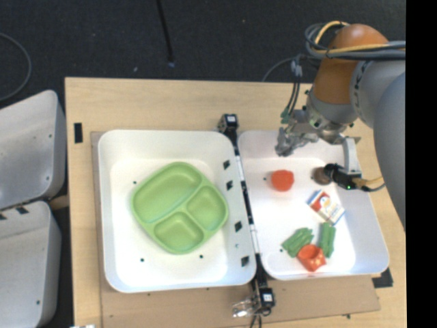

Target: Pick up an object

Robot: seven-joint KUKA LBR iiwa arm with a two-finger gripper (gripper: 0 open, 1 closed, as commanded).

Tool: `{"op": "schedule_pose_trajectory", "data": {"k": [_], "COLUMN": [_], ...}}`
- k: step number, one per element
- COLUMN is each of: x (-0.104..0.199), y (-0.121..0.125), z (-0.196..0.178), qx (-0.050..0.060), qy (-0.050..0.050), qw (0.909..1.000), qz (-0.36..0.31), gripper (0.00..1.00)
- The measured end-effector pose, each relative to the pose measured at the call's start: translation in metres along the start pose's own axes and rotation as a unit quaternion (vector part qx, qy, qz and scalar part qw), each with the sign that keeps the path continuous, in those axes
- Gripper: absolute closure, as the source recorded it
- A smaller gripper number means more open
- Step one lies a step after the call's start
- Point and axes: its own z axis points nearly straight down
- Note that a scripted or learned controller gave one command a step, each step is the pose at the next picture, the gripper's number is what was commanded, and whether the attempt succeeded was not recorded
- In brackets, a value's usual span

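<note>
Tool (290, 144) at upper right, above right bin (273, 224); finger state impossible to tell, blurred. Red round object (281, 180) just below it, apart. Arm cut off by right edge.

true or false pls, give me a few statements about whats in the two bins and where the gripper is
1. The green three-compartment plastic plate lies in the left white bin. True.
2. The round red-orange object sits on the plate. False: it lies in the right white bin.
3. The gripper is over the right bin's far end. True.
4. The small white printed box lies in the left bin. False: right bin.
</note>
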Motion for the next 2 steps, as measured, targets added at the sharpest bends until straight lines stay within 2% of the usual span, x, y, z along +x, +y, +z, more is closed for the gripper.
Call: {"op": "schedule_pose_trajectory", "data": {"k": [1, 2], "x": [-0.01, -0.011], "y": [0.007, 0.008], "z": [-0.057, -0.096], "qx": [0.0, 0.0], "qy": [0.0, 0.0], "qw": [1.0, 1.0], "qz": [0.001, -0.002], "gripper": [1.0, 1.0]}}
